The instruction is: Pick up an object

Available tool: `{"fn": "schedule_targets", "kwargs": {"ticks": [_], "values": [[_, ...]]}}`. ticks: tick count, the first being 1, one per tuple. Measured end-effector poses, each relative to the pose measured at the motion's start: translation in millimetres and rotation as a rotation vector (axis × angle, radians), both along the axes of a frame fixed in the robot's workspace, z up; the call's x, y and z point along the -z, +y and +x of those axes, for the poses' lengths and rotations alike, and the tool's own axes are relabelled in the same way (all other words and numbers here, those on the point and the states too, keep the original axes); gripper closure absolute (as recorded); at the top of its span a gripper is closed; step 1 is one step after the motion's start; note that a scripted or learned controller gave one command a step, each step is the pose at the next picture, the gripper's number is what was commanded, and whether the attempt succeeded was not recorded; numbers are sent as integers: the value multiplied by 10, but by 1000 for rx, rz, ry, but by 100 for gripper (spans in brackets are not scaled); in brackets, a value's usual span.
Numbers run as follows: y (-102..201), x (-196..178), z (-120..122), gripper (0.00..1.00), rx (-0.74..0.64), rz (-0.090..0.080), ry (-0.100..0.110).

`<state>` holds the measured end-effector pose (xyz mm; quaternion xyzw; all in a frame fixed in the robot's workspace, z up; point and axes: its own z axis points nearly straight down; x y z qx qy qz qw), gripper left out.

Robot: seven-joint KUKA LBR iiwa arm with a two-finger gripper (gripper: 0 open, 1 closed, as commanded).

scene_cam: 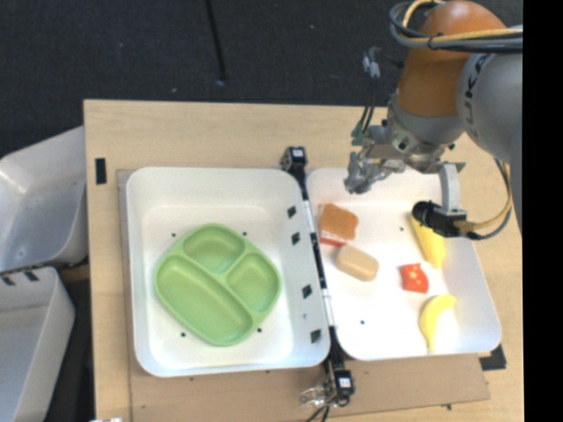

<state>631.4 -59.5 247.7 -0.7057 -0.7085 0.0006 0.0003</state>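
- Gripper (359, 181) hovered over the right white bin's (479, 319) far-left corner; whether it was spread, I cannot tell.
- Nearest: orange rectangular block (339, 222); descending squarely over it seemed wise.

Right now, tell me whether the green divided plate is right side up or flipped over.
Right side up: the green divided plate lies flat in the left bin, its three compartments facing up.

divided plate (218, 283) in left bin (141, 200), foods in right bin (475, 323)
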Motion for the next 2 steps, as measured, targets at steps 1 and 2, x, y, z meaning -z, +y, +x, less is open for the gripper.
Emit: {"fn": "schedule_targets", "kwargs": {"ticks": [1, 2], "values": [[514, 60, -222, 100, -2, 1, 0], [1073, -38, -340, 100, -3, 2, -1]]}}
